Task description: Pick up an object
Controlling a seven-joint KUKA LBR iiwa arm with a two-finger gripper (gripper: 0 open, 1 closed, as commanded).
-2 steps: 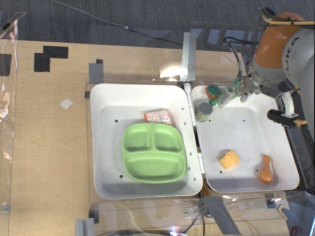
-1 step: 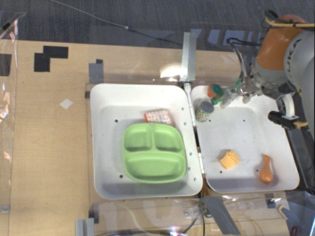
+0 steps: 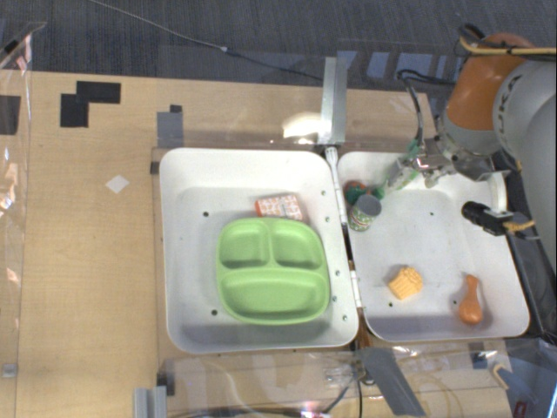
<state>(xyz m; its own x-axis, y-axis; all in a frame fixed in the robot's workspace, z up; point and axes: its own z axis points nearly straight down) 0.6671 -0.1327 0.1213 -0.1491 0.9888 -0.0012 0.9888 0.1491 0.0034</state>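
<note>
My gripper (image 3: 402, 174) hangs over the far left part of the right bin (image 3: 435, 316), at the end of the grey arm with the orange band (image 3: 474, 94). Just below and left of it a small green can with a grey lid (image 3: 364, 212) lies against the bin's left wall, with a dark red and green item (image 3: 354, 190) beside it. A yellow wedge-shaped block (image 3: 405, 282) rests near the bin's front. An orange drumstick-shaped toy (image 3: 471, 301) lies at the front right. I see nothing held by the gripper.
The left bin (image 3: 187, 233) holds a green divided plate (image 3: 272, 271) and a small red-and-white box (image 3: 279, 206) behind it. A black handle-like part (image 3: 484, 218) juts over the right bin's right edge. A metal divider post (image 3: 333, 103) stands between the bins at the back.
</note>
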